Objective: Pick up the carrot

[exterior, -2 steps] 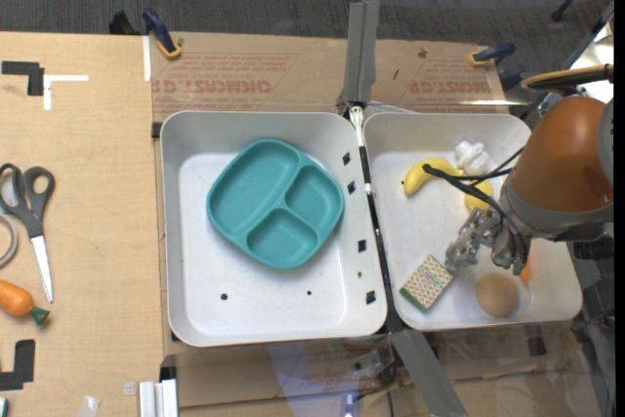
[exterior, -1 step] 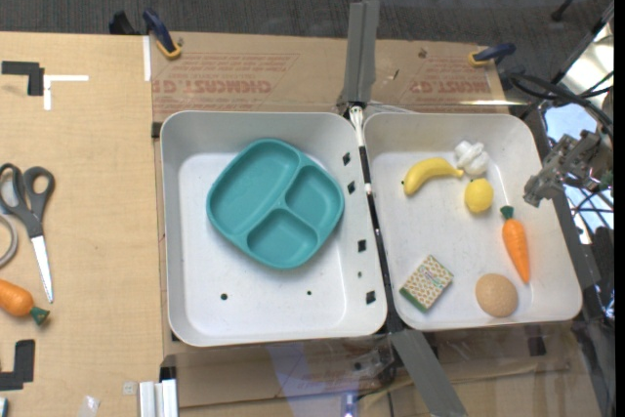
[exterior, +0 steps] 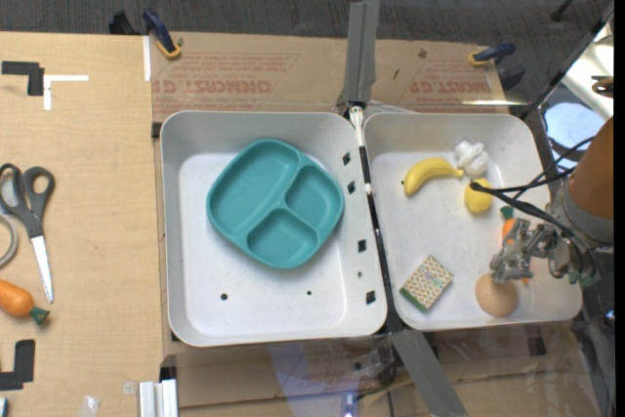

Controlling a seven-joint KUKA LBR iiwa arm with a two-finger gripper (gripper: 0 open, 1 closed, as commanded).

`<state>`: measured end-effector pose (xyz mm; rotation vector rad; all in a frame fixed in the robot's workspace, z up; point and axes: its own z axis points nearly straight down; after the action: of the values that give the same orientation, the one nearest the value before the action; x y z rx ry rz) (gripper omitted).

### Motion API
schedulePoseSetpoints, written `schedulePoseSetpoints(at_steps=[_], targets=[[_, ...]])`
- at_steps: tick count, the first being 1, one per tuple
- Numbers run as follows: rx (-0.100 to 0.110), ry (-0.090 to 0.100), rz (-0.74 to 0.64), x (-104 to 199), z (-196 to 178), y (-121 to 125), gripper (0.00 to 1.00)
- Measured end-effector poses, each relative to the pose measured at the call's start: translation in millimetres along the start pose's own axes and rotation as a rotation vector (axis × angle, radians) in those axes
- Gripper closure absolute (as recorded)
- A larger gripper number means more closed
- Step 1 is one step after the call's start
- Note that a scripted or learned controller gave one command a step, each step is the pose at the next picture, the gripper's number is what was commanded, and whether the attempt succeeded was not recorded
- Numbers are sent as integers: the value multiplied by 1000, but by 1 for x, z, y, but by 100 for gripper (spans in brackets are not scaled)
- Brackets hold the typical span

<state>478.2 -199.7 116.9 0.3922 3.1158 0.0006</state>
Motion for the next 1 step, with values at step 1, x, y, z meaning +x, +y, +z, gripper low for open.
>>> schedulePoseSetpoints(at_steps=[1], targets=[[0, -2, 252, -1, -48, 72, 100]])
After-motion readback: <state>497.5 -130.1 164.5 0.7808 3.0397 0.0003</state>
